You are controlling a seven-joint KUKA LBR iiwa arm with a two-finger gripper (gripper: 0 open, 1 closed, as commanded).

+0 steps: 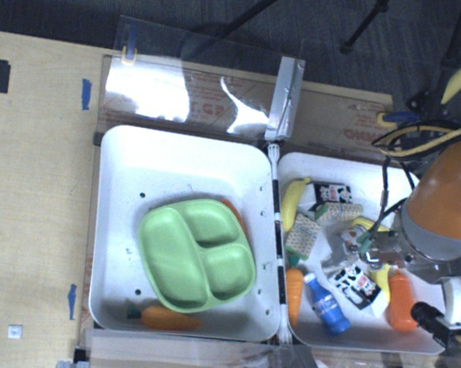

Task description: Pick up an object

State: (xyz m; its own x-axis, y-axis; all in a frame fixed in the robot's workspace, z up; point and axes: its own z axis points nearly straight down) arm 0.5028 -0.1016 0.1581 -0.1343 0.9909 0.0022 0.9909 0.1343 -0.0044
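Observation:
The right bin (311,335) holds a heap of small objects. A yellow banana (294,201) lies at its left wall, beside a speckled packet (301,236). A black-and-white packet (331,191) sits at the back. Toward the front lie a blue bottle (329,309), an orange carrot (293,290), a black-and-white box (358,284) and an orange bottle (401,302). My gripper (354,249) is down in the middle of this bin, just above the black-and-white box, with the wrist and orange band (459,194) over the bin's right side. Part of the heap is hidden under the arm.
The left bin (117,205) holds a green divided plate (197,252), with an orange carrot (169,319) at its front edge. A clear panel (193,89) and a metal post (284,97) stand behind the bins. Cables (417,129) hang at the back right.

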